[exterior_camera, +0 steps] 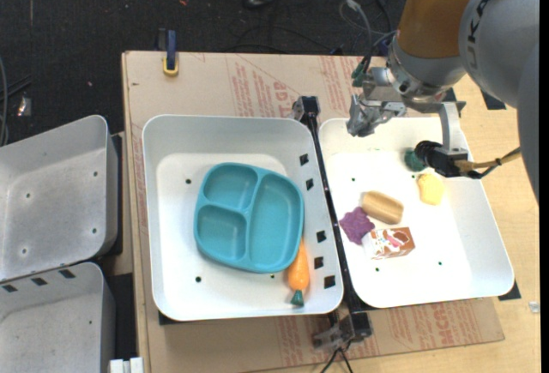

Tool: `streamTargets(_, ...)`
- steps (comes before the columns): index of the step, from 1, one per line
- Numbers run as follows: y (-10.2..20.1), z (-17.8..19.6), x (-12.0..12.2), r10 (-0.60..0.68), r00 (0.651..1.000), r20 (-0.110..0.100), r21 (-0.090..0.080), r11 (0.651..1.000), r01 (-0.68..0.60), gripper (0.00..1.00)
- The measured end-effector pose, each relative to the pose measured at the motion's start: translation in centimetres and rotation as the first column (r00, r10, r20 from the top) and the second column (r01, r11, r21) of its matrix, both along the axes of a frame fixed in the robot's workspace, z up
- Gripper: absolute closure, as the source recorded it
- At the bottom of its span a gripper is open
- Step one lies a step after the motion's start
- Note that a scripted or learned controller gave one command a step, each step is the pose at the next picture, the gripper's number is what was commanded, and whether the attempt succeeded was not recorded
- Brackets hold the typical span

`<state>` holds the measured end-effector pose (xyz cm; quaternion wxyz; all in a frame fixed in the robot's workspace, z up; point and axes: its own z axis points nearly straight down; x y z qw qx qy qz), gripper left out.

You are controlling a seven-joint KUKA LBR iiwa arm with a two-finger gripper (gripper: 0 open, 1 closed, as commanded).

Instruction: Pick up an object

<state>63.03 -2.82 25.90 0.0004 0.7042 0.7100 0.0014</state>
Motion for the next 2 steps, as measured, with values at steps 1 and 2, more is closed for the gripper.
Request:
streamTargets(1, 5.6, -0.6, -0.3, 0.000, 1.000, -0.003, 0.001, 1.000, 0.000, 1.00)
streamTargets(2, 11.7, -1.5, 0.1, 0.000, 1.000, -0.002, 0.000, 1.000, 0.000, 1.00)
